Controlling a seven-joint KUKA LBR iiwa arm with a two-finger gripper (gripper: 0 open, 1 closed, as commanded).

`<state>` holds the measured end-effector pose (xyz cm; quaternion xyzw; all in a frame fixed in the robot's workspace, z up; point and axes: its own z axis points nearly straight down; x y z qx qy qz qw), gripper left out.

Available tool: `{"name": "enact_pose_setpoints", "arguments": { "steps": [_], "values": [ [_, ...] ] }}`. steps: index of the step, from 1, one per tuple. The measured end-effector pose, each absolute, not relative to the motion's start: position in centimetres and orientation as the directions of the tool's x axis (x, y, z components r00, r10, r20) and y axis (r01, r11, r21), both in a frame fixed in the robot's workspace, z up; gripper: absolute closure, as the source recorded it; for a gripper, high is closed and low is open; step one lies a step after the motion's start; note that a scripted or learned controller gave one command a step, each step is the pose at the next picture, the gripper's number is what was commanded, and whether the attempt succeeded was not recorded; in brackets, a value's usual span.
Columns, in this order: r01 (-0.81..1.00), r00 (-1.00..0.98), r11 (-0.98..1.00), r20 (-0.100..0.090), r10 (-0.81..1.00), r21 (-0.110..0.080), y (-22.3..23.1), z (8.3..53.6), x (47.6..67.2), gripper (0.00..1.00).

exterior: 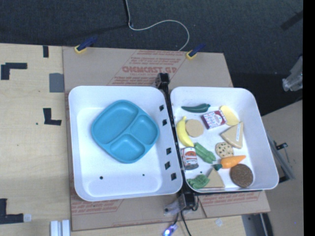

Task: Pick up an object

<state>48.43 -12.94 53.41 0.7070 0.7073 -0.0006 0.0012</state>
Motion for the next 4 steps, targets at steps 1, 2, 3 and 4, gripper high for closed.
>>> {"name": "enact_pose_setpoints", "arguments": {
  "steps": [1, 2, 3, 4],
  "values": [
    [1.0, -0.001, 0.001, 0.003, 1.0, -0.018, -11.5, 37.3, 48.2, 1.0],
    [1.0, -0.007, 0.007, 0.003, 1.0, -0.011, -4.5, 30.3, 48.3, 1.0],
    [1.0, -0.005, 0.005, 0.0, 1.0, -0.006, -0.6, 21.9, 54.2, 1.0],
    [1.0, 0.001, -0.001, 0.0, 1.0, 0.014, -3.8, 38.0, 48.3, 1.0]
  ]
}}
